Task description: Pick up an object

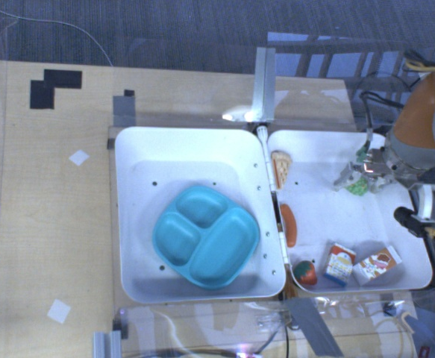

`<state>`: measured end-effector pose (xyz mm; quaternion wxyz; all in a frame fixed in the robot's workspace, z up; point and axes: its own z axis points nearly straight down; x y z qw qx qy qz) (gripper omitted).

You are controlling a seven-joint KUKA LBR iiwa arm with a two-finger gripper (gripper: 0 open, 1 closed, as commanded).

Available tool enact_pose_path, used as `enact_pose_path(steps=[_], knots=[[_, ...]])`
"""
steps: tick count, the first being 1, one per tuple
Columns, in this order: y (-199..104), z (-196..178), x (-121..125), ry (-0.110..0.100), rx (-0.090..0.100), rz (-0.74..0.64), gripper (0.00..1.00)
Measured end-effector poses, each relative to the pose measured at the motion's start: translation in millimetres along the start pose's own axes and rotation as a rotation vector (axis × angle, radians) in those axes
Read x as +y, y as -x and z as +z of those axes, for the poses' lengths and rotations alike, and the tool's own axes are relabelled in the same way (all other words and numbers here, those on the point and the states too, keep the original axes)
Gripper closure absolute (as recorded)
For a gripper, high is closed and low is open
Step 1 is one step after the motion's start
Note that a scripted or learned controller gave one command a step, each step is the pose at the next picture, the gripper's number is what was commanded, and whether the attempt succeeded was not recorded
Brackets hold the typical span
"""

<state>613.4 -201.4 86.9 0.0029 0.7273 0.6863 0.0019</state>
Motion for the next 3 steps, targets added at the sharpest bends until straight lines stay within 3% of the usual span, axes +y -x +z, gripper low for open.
enact_pose_path(steps=[1,2,3], knots=[[0,-42,13,0.001,0.0,-0.032,0.0],[-20,-117,27,0.0,0.0,0.033,0.0],[-11,-23,-27,-0.004,0.0,0.175,0.0]])
